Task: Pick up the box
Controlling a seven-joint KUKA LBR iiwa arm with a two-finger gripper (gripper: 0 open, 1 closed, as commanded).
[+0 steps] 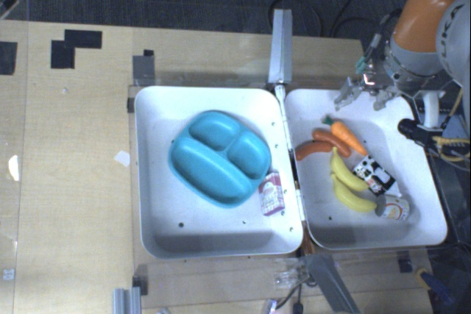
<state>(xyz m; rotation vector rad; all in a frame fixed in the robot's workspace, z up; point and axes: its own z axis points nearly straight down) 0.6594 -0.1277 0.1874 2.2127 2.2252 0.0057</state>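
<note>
Counter (73, 158): pale wood-look top, smooth, with black rectangular patches near its far left corner.
Left bin (158, 232): shallow white tray, rounded corners, matte walls.
Blue plate (219, 157): glossy teal plastic, oval, moulded into three compartments; it lies in the middle of the left bin.
Box (271, 194): small carton, white with reddish-pink print (the lettering is too small to read); it lies flat in the left bin, just beside the plate's right lower edge and close to the bin's right wall.
Right bin (423, 232): same white tray, side by side with the left one.
Carrots (335, 140): two orange, tapering, smooth pieces near the bin's far left.
Bananas (348, 184): two yellow curved fruits, side by side.
Black-and-white item (373, 174): small and blocky, resting against the bananas.
Round can (395, 209): pale lid facing up, label unreadable.
Jaws (366, 90): grey metal fingers spread wide, holding nothing, above the right bin's far edge, well apart from the box.
</note>
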